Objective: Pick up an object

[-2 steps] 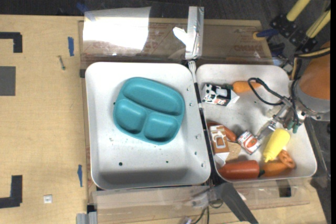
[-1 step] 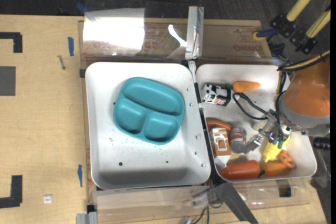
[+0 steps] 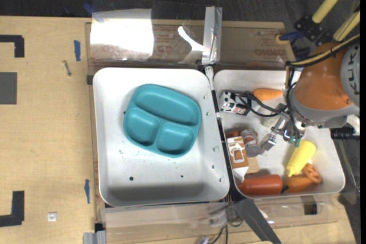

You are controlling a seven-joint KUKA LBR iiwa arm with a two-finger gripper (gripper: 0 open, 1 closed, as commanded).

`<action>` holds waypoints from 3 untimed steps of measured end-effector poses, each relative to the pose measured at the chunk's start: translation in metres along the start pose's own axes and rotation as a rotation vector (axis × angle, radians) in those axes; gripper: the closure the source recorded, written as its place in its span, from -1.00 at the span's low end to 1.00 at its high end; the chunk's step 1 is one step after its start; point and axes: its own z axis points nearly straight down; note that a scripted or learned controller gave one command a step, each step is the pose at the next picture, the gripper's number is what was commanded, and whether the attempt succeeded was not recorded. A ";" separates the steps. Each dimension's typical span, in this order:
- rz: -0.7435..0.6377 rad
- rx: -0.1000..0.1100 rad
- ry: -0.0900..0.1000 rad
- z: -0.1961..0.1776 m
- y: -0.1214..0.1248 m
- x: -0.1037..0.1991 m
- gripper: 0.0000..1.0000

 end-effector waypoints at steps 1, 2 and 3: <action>-0.038 -0.019 0.022 0.004 -0.097 0.017 -1.00; -0.133 -0.020 0.015 -0.129 -0.028 -0.074 -1.00; -0.169 -0.015 0.040 -0.024 -0.048 -0.001 -1.00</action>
